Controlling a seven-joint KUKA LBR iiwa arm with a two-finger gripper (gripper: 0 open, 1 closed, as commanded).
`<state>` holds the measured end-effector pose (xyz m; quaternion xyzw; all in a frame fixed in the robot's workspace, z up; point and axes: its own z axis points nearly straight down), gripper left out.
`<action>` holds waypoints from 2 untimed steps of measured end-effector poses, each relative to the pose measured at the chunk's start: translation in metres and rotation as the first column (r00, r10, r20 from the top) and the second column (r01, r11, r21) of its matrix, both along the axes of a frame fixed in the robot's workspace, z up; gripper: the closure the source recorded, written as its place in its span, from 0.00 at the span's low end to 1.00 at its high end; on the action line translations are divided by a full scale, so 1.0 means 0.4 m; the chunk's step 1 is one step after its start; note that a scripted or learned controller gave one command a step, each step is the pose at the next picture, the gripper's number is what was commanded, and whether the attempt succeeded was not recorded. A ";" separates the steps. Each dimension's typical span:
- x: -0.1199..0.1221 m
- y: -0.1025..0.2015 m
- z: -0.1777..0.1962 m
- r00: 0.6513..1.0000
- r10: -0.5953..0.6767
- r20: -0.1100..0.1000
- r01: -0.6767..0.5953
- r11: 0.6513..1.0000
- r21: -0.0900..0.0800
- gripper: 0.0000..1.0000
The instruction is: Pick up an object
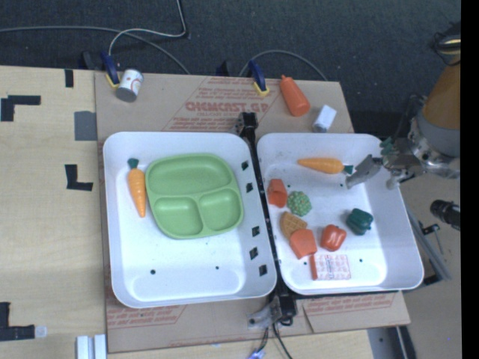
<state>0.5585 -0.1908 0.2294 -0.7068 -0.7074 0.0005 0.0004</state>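
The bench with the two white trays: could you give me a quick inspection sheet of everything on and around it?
Surface: cardboard sheet on a wooden bench, bearing the left bin and the right bin.
Job's things: right bin holds a carrot, green pepper, red pepper, a green leafy piece, several orange-red pieces and a small card; left bin holds a second carrot beside a green divided plate.
Clutter: orange bottle, white cube, small can behind the bins.
Grippers: gripper over the right bin's far right side; holds nothing visible.
Cables: thin cables across the dark floor.
Surroundings: dark carpet.
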 end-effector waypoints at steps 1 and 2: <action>-0.044 0.228 -0.340 1.000 0.002 -0.001 -0.002 1.000 0.001 0.00; -0.182 0.226 -0.357 1.000 0.000 0.007 0.000 1.000 -0.001 0.00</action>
